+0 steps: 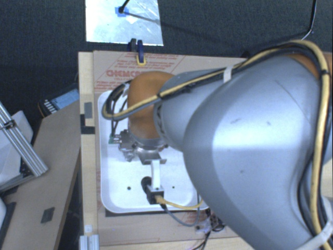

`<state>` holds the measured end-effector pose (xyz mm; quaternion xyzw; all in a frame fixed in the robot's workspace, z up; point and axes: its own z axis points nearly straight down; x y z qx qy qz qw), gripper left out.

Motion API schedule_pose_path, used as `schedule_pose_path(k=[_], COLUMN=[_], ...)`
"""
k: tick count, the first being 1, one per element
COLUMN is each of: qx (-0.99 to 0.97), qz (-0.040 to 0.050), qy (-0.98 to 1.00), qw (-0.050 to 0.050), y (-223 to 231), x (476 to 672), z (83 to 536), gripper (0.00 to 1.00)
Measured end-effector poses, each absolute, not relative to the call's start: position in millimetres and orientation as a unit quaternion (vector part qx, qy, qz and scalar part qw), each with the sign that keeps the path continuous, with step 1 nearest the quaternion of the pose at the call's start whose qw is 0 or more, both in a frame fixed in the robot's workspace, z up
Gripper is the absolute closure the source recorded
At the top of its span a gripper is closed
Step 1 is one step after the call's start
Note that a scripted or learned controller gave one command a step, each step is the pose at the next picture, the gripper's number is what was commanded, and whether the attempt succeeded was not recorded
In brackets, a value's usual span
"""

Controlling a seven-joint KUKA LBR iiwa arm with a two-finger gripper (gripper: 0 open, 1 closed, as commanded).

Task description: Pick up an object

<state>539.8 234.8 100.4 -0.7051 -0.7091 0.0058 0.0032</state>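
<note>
My grey arm (pixel 250 139) reaches in from the right and covers most of the bench. Its orange band (pixel 145 100) sits above the wrist, which points down into the left white bin (pixel 117 194). The gripper (pixel 130 144) hangs low over the middle of that bin, its metal flange showing below the band. A small greenish bit (pixel 111 139) shows at the flange's left edge; I cannot tell what it is. The arm hides the bin's right part and the whole second bin. On the bare bin floor near the front I see only small dark dots.
A cardboard sheet with red lettering (pixel 140 66) lies behind the bin, held by a blue clamp (pixel 138 49). A shiny foil sheet (pixel 124 14) lies further back. An aluminium profile (pixel 21 145) slants at the far left beside a brown board (pixel 57 165).
</note>
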Motion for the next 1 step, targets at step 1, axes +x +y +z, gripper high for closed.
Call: schedule_pose_path(k=[1], qx=[-0.706], qz=[-0.0065], qy=[-0.708], qw=[-0.005], y=[224.6], x=[655.0], z=[166.8], gripper=[1.00])
